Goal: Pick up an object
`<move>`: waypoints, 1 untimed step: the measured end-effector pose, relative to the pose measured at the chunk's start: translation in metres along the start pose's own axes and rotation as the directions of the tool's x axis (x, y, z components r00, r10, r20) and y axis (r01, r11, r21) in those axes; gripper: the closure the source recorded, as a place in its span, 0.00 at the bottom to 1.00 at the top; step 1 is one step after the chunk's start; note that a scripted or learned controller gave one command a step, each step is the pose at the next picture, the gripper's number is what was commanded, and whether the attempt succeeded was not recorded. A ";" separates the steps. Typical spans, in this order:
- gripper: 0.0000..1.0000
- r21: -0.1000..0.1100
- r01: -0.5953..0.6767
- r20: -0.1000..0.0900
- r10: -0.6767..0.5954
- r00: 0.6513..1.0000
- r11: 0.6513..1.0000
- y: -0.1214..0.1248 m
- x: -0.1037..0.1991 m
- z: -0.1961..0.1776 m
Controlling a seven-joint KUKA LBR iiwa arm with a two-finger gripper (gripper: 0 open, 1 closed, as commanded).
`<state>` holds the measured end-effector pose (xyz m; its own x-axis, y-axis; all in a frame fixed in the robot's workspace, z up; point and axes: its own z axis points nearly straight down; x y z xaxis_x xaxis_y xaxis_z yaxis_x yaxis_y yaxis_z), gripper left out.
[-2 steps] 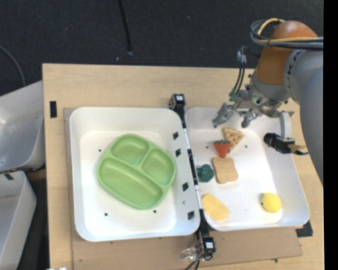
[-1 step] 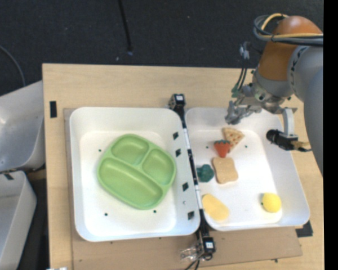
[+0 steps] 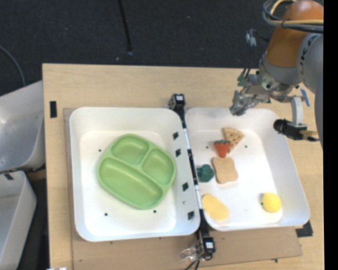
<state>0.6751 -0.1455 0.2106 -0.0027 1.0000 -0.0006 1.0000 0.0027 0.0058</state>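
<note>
My gripper (image 3: 240, 107) hangs over the far edge of the right bin (image 3: 286, 151), above its back rim. Nothing shows between its fingers. Several toy foods lie in that bin. A pizza slice (image 3: 232, 134) sits nearest the gripper. Just below it is a red strawberry (image 3: 222, 148). A tan slice of toast (image 3: 225, 170) lies in the middle, with a dark green piece (image 3: 205, 173) to its left. A yellow oval piece (image 3: 215, 207) rests at the front left and a yellow lemon (image 3: 271, 202) at the front right.
The left bin (image 3: 84, 134) holds a green divided plate (image 3: 136, 171). A black-clipped divider (image 3: 186, 156) runs between the two bins. A black fitting (image 3: 287, 128) sticks in over the right bin's far right rim. Bare bench (image 3: 129, 86) lies behind the bins.
</note>
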 end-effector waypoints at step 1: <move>1.00 -0.002 0.002 0.001 -0.002 1.000 1.000 0.002 -0.003 -0.065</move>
<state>0.6772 -0.1484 0.2756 -0.0045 1.0000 -0.0016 1.0000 0.0045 0.0074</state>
